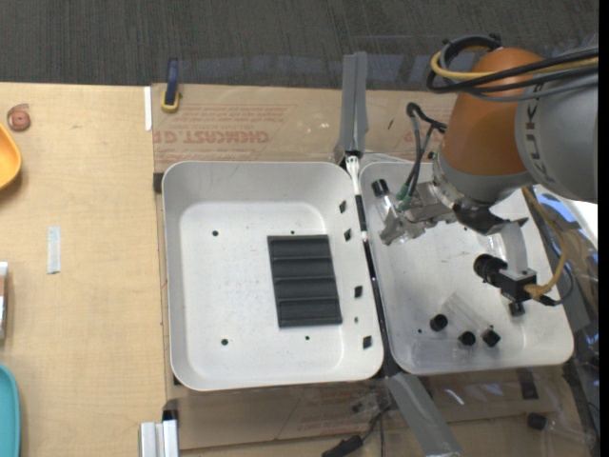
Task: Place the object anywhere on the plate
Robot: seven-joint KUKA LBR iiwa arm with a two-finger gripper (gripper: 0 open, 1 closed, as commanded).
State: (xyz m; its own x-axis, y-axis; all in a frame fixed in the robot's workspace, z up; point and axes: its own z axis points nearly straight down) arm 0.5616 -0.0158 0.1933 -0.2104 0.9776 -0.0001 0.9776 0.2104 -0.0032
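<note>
End effector (398,228) hangs low over right bin (533,350), near its left wall; finger state cannot be told. Ridged black plate (304,280) lies flat, mid left bin (190,255). Object unidentifiable.

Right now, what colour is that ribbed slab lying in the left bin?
Black, or very dark grey. The ribbed slab shows best in the camera view, against the white left bin.

Setting is identified as a robotics lab. A grey industrial arm (561,112) with loose yellow and black cabling (457,60) is mounted over two shallow white bins (181,284) set on a cardboard sheet (247,122); a plywood bench (86,236) and dark carpet (238,17) are noted.
</note>
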